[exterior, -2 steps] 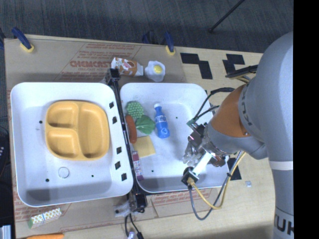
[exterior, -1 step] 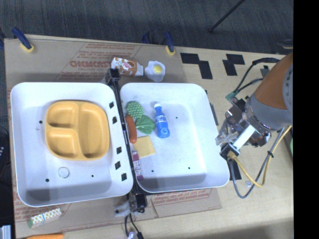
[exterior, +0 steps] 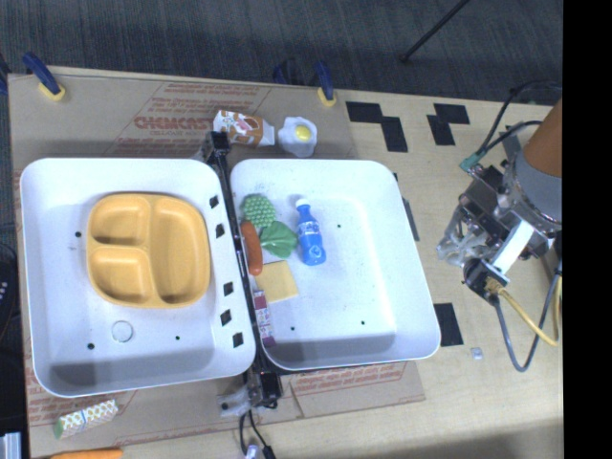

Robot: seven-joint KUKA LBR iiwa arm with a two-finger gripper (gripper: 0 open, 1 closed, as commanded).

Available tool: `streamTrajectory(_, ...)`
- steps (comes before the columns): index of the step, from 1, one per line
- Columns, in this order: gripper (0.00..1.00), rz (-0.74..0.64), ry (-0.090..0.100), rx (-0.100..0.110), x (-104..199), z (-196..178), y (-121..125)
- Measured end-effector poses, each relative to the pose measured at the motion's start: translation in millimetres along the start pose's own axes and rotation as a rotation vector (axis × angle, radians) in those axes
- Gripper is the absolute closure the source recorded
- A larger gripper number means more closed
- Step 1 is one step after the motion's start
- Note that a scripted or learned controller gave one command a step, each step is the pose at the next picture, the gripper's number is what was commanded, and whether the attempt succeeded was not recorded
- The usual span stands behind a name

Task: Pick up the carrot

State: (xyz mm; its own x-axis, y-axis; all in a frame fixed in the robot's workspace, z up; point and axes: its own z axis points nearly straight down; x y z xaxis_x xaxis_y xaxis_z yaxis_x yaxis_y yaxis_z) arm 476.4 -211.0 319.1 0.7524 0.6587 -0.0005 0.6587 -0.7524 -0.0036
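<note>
Left bin (exterior: 57,352): carrying a yellow divided plate (exterior: 148,249), sitting well apart from the pick items. Right bin (exterior: 382,304): the carrot (exterior: 251,246) is lying along the left wall, touching the green leafy toy (exterior: 268,228), with a cheese slice (exterior: 279,280) and blue bottle (exterior: 309,232) beside, so access is looking crowded. The pincer (exterior: 483,256) is hovering over the tabletop (exterior: 478,390) right of the bins; its state I cannot tell.

carrot (exterior: 251,247) hemmed by bin wall (exterior: 232,256), greens (exterior: 273,237)
</note>
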Motion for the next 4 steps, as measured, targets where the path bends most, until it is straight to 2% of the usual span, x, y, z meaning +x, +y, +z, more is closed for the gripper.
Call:
streamTrajectory(1, 1.0, 0.433, -0.001, 0.004, 60.1, 91.1, -48.2)
streamTrajectory(2, 1.0, 0.385, 0.0, 0.001, 24.1, 50.4, -27.3)
streamTrajectory(3, 1.0, 0.503, -0.003, 0.005, 145.0, 128.8, -62.5)
streamTrajectory(4, 1.0, 0.477, -0.001, 0.0, 117.8, -33.7, -112.4)
